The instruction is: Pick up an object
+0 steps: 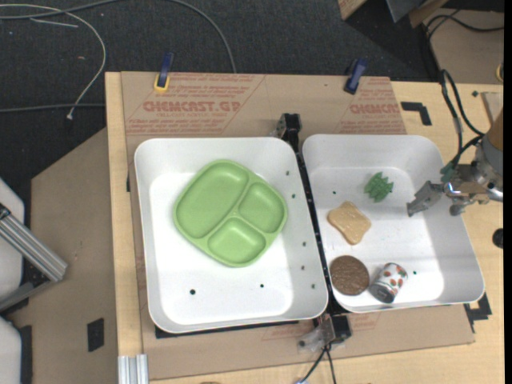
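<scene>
The right bin holds a small green leafy toy, a tan flat bread-shaped piece, a brown round disc and a small white cup with red spots lying on its side. My gripper hangs over the right side of this bin, to the right of the green toy and apart from it. Its fingers are open, one grey finger slanting down to the left, and nothing is between them.
The left bin holds a green divided plate. A black clamp sits between the bins at the back. Cables run along the bench's right side near the arm.
</scene>
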`<state>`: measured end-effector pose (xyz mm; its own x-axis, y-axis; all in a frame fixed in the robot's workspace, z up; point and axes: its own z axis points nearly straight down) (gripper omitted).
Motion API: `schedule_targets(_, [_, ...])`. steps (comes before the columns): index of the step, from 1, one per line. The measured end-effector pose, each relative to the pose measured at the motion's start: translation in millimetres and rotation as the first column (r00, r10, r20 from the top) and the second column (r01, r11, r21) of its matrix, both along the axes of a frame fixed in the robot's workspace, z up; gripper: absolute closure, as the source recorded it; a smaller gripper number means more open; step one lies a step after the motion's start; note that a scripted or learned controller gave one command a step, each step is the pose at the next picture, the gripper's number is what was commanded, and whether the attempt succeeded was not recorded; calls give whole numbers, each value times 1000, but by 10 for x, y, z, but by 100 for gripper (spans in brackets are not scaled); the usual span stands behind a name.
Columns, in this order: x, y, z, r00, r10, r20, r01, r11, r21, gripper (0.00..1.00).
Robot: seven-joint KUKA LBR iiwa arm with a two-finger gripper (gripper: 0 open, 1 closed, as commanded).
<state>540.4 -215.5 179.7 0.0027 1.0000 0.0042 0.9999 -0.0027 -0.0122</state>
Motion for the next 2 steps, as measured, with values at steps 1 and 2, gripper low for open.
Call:
schedule_targets(1, [32, 2, 58, 1000, 3, 11, -3, 1000, -3, 0])
schedule_targets(2, [75, -19, -351, 1000, 3, 10, -3, 1000, -3, 0])
